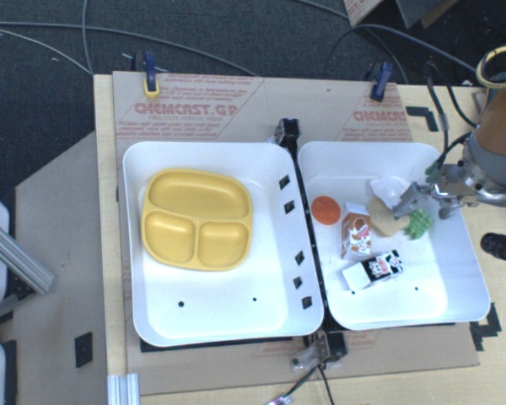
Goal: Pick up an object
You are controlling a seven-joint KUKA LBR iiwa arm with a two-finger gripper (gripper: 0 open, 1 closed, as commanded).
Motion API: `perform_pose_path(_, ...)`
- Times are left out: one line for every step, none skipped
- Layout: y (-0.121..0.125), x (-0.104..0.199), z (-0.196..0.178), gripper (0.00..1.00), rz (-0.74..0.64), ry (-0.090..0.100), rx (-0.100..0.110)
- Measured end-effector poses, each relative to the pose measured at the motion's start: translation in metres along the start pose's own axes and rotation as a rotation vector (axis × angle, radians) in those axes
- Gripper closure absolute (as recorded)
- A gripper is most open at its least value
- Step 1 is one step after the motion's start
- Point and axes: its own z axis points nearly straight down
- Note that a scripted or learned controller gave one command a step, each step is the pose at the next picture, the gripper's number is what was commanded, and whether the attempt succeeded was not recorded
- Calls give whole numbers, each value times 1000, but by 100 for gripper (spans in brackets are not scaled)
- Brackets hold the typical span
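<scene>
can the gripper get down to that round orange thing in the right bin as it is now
Probably yes. The small round orange object lies uncovered on the right white bin's floor, with the orange-brown packet close beside it. The gripper hangs over the same bin, nearer the green piece.

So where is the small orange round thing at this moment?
The orange round thing lies in the right bin, near its left wall, just left of the small printed packet.

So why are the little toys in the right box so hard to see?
In the camera view, the white bins glare brightly, washing out edges; the small things near the gripper look soft and blurry, while the yellow tray stays clear with gentle shading.
</scene>
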Motion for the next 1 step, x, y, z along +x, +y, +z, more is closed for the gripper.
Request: perform_pose_path(2, -1, 43, 0, 0, 0, 0)
